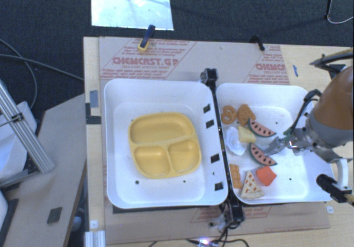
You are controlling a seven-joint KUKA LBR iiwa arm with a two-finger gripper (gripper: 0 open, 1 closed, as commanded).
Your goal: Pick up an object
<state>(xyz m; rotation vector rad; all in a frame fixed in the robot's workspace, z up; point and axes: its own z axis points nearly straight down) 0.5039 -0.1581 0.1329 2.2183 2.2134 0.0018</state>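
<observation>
The right bin [296, 185] holds several toy foods. Among them are a pretzel [228, 114], a brown cookie [245, 112], two watermelon slices [261, 129] [260, 154], a yellow cheese block [246, 135], a white piece [234, 142], a cracker [235, 175], a pizza slice [251, 185] and a red block [266, 175]. My gripper [274, 145] reaches in from the right, low over the bin's middle. Its tip sits just above and to the right of the lower watermelon slice. Nothing shows held in it.
The left bin [119, 185] carries a yellow divided plate [164, 144]. Black clips [210, 77] join the bins along the middle wall. The arm's orange band [338, 105] hangs over the right bin's right rim. Cardboard [166, 58] lies under both bins.
</observation>
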